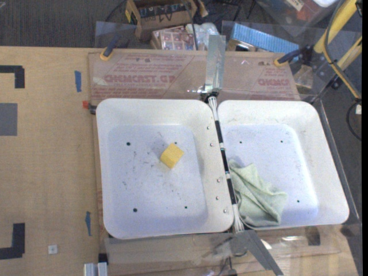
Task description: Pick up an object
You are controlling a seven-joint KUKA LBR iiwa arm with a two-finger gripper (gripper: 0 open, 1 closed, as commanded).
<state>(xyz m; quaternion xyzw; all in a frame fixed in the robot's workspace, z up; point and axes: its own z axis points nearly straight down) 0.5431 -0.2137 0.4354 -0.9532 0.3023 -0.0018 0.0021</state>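
Note:
A small yellow block (pixel 171 155) lies near the middle of the left white bin (pixel 115 211). A crumpled pale green cloth (pixel 257 195) rests in the right white bin (pixel 310 131), in its near left corner against the divider.
A metal strip and cable (pixel 221 154) run between the two bins. A clear plastic sheet (pixel 172 76) lies behind them, held by orange clamps. Boxes and clutter (pixel 172 16) sit beyond the bench's far edge. A yellow frame (pixel 339 16) stands at the upper right.

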